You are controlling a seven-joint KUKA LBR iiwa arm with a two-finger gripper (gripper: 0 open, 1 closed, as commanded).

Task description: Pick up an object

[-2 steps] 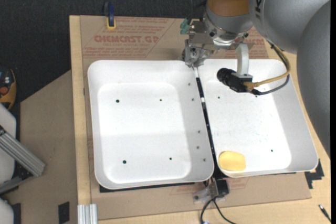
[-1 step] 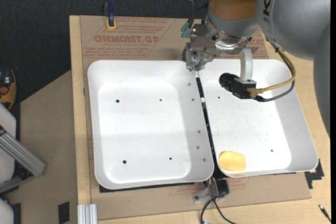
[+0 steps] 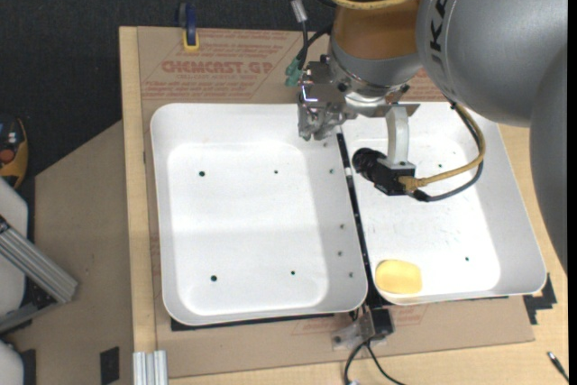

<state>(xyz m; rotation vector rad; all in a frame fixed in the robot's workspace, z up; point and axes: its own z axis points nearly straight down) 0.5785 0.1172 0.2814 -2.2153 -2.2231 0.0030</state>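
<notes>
A flat, rounded yellow object [image 3: 398,277] lies at the near left corner of the right bin [image 3: 505,221]. My gripper [image 3: 354,142] hangs below the orange wrist band, over the far end of the divider between the two bins. It is well behind the yellow object and apart from it. The arm's bulk and a black fitting with a cable hide what is directly under the gripper.
The left bin [image 3: 180,221] lies beside the right one on a cardboard sheet [image 3: 225,59]. A blue clamp [image 3: 188,24] sits at the sheet's far edge. The grey arm fills the upper right, and a yellowish cable [image 3: 451,180] loops over the right bin.
</notes>
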